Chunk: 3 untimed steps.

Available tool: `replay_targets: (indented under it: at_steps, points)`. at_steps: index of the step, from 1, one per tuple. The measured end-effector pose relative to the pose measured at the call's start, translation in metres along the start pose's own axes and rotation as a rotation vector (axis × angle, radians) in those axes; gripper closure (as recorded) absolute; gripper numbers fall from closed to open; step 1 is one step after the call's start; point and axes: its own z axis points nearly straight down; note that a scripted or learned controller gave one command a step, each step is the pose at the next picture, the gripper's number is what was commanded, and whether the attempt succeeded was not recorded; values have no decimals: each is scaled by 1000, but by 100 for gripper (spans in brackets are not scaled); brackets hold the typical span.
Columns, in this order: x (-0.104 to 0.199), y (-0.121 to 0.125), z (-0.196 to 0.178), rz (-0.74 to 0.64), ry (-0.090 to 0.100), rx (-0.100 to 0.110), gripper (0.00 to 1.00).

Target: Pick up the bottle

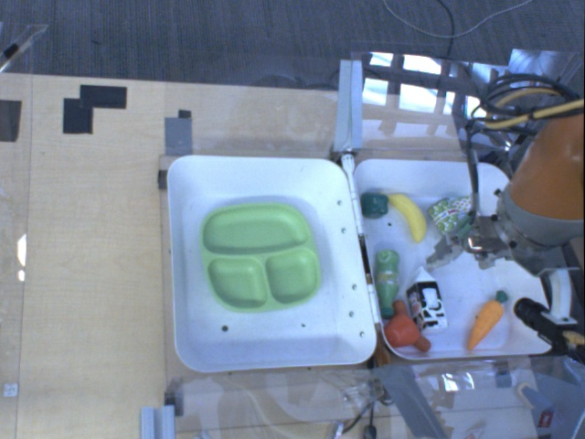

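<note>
The bottle (pixel 388 280) is small and green with a lighter green cap. It stands in the right bin (pixel 457 174), close to that bin's left wall. My gripper (pixel 454 246) hangs over the middle of the right bin, to the right of the bottle and a little farther back, apart from it. It is just in front of a green-and-white packet (pixel 449 212). Nothing shows in its grasp.
The right bin also holds a banana (pixel 409 216), a dark green lump (pixel 374 204), a black-and-white carton (pixel 427 305), a red toy (pixel 403 331) and a carrot (pixel 485 324). A green divided tray (pixel 260 255) lies in the left bin (pixel 183 273).
</note>
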Motion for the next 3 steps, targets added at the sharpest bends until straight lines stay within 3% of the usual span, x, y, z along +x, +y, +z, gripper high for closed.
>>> replay_targets:
  at_steps: [1, 2, 3]
  points:
    - [94, -18, 5, -171, 1, 1, 0]
    - [122, -18, 5, -125, 1, -1, 0]
    - [71, 25, 5, -39, 0, 0, 0]
